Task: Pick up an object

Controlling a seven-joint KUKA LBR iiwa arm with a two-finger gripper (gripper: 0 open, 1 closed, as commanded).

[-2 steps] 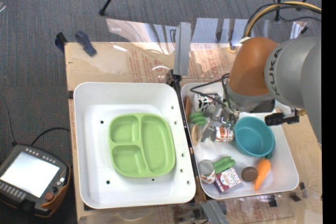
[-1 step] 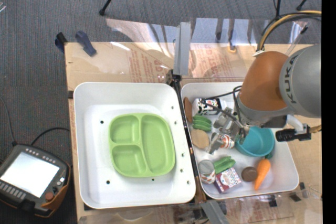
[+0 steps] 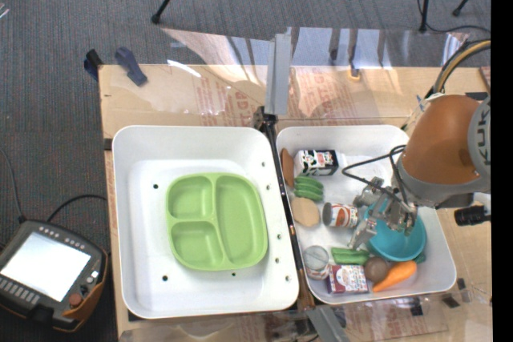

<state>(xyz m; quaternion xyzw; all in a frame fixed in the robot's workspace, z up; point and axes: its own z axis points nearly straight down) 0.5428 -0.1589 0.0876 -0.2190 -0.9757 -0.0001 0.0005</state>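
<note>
Right bin (image 3: 439, 264), near edge: carrot (image 3: 394, 276), small carton (image 3: 346, 279), jar (image 3: 316, 259). Teal bowl (image 3: 398, 240) just behind the carrot. Pincer (image 3: 370, 222) low at the bowl's left rim; finger state cannot be told. Farther: red-labelled can (image 3: 341, 215), milk carton (image 3: 318, 162). Left bin (image 3: 132, 172): 1 green tray (image 3: 216, 221).

One fixed overhead camera, slanted down, both bins (image 3: 200, 142)
</note>
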